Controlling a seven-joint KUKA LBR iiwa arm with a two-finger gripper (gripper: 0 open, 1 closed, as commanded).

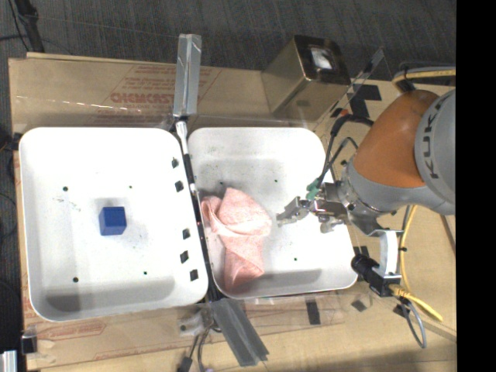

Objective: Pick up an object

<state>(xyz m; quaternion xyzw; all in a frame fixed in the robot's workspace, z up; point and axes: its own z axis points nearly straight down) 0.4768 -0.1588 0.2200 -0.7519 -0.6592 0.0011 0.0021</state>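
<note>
Cloth (236, 235), pink and crumpled, lies in the right bin (256, 149), against its left wall and reaching down toward the near edge. One fold at the top is rounded and bunched, and the lower part hangs flatter along the wall.

The gripper (288, 211) is over the same bin, just to the right of the cloth, and it points toward it. I cannot tell if it is open or closed, because the tip is small and unclear against the white floor. Nothing is seen between it, and the cloth seems apart from it, though near.

The arm (403, 157) comes in from the right, with its orange band above the wrist, and dark cables run beside it.

In the left bin (46, 149) a blue cube (113, 220) sits alone near the middle, well apart from the cloth.
</note>
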